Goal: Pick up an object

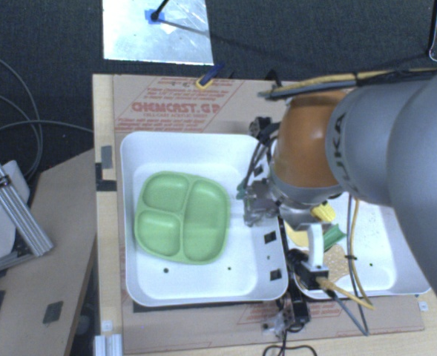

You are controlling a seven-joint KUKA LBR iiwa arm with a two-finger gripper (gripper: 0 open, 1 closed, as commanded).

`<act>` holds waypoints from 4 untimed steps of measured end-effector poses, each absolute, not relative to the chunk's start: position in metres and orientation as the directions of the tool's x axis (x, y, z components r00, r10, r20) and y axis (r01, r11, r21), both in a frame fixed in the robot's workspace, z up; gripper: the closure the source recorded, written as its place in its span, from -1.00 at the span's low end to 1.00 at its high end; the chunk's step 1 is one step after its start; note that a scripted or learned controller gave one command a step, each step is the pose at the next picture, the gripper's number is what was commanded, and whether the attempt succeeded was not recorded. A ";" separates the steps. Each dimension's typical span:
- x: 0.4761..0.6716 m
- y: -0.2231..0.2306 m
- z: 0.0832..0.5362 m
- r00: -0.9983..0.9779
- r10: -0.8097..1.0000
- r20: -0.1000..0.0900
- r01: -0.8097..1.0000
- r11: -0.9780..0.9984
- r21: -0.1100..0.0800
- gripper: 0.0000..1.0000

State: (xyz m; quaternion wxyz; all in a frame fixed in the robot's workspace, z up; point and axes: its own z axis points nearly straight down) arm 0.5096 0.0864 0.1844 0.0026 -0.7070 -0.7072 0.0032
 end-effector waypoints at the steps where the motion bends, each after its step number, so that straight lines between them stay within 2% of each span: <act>1: 0.565 0.166 0.327 -0.013 1.000 0.007 1.000 0.013 0.020 1.00; 2: 0.578 0.202 0.180 -0.007 1.000 -0.001 1.000 0.007 -0.009 1.00; 3: 0.483 0.230 0.222 -0.010 1.000 0.004 1.000 0.010 -0.003 1.00; 4: 0.486 0.227 0.189 0.000 1.000 -0.001 1.000 0.000 -0.004 1.00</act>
